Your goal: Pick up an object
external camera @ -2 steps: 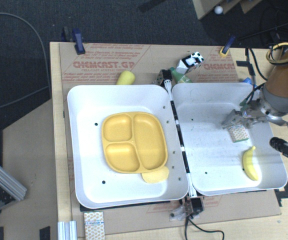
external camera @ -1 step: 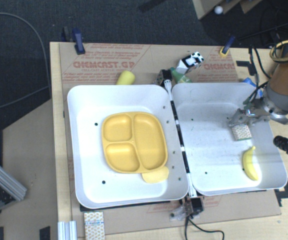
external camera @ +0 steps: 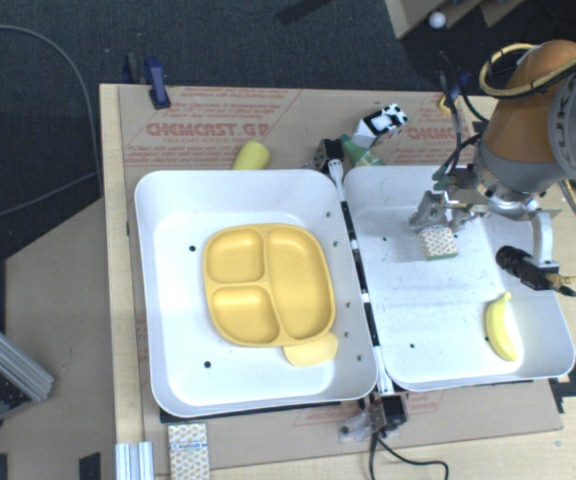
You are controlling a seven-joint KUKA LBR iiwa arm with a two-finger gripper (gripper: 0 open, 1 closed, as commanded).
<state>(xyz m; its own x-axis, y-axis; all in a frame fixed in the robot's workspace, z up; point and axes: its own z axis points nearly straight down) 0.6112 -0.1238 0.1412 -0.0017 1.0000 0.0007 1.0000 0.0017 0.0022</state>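
In the right bin (external camera: 408,358), a small speckled tan block (external camera: 440,242) lies on the floor in the far half. My gripper (external camera: 440,214) hangs directly over the block's far edge, at or just above it; I cannot make out contact. The grey arm with its orange band (external camera: 528,98) comes in from the upper right. A yellow banana (external camera: 501,330) lies near the right wall of the same bin. The left bin (external camera: 168,368) holds a yellow divided plate (external camera: 268,284), and a yellow flat piece (external camera: 311,351) pokes out from under its near edge.
On the cardboard behind the bins lie a yellow cylinder (external camera: 252,155), a blue clamp (external camera: 155,81) and a black-and-white toy (external camera: 383,122). A black cable fitting (external camera: 516,261) hangs off the arm just right of the block. Bin walls meet at the centre ridge (external camera: 358,278).
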